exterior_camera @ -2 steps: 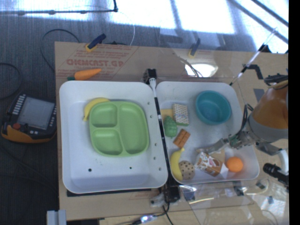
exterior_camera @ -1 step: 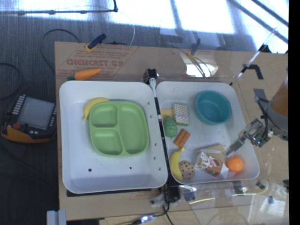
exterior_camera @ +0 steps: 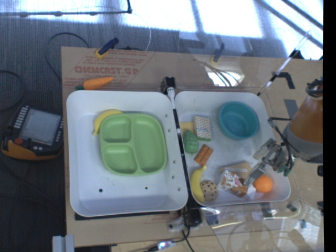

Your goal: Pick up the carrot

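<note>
An orange carrot (exterior_camera: 97, 82) with a green tip lies on the brown board, outside the bins, just behind the left bin's (exterior_camera: 79, 193) far left corner. My gripper (exterior_camera: 271, 157) hangs over the right side of the right bin (exterior_camera: 231, 97), far from the carrot. It looks open, with nothing between its fingers. It sits just above an orange ball (exterior_camera: 263, 184) and a snack packet (exterior_camera: 232, 182).
The left bin holds a green divided plate (exterior_camera: 132, 143) and a banana (exterior_camera: 105, 117). The right bin holds a teal bowl (exterior_camera: 239, 119), a cracker (exterior_camera: 202, 126), a green vegetable (exterior_camera: 190, 141), an orange block (exterior_camera: 203, 155) and another banana (exterior_camera: 197, 182). A handheld controller (exterior_camera: 34, 131) lies at far left.
</note>
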Motion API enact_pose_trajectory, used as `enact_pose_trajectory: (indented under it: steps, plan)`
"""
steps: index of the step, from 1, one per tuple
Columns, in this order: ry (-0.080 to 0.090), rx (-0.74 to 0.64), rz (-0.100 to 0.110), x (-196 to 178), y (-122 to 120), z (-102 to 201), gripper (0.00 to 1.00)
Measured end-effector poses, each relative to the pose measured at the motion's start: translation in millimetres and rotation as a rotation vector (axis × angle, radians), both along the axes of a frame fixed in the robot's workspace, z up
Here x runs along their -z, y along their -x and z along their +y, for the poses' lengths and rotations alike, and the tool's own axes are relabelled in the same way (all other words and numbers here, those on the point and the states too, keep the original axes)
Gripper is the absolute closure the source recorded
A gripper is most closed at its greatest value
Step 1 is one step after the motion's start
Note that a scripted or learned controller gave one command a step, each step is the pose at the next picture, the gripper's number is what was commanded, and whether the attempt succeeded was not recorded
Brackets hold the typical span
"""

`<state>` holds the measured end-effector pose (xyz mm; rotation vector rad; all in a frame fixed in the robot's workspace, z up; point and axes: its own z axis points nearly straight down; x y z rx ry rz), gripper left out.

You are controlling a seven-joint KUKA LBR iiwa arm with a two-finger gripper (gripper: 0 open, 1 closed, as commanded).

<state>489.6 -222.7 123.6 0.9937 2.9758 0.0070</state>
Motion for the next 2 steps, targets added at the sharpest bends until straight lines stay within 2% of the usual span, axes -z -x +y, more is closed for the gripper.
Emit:
enact_pose_trajectory:
  steps: [1,2]
  plan:
    - [0.020,-0.160,-0.031,28.2,-13.1,-3.1,0.00]
    - [0.016,-0.492,-0.027,28.1,-16.1,1.6,0.00]
